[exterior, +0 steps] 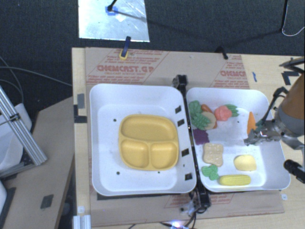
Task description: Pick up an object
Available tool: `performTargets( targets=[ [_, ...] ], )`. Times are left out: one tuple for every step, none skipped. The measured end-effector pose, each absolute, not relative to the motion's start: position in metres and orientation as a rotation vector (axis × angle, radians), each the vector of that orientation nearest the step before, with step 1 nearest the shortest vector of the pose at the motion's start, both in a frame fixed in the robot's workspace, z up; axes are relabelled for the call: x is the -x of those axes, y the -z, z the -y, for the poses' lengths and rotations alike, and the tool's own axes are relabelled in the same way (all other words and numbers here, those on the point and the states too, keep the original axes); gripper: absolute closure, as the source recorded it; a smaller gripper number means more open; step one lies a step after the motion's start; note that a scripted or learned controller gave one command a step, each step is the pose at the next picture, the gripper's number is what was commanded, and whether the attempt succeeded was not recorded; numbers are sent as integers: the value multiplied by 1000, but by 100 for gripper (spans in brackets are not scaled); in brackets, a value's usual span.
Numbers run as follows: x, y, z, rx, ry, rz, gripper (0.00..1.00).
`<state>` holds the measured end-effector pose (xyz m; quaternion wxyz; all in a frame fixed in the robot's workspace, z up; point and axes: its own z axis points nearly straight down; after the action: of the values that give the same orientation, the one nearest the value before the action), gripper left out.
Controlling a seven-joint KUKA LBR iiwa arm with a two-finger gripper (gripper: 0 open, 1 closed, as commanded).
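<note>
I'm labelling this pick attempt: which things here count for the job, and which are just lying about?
For the job: gripper; right bin with carrot, strawberry, bread slice, lemon, corn cob.

Lying about: yellow divided plate in the left bin; foil sheet.

right bin centre bare | toy food crowds left, apparently

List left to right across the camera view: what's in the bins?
Yellow three-compartment plastic tray in the left white bin → purple toy food piece → red toy strawberry with green leaves → pale yellow round toy lemon → gripper near the right white bin's right side.
</note>
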<state>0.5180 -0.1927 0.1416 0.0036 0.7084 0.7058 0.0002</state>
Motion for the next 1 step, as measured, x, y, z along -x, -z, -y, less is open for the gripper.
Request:
performTargets(
  targets=[
    [-540, -159, 114, -2207, -7, -2234, 100]
  ],
)
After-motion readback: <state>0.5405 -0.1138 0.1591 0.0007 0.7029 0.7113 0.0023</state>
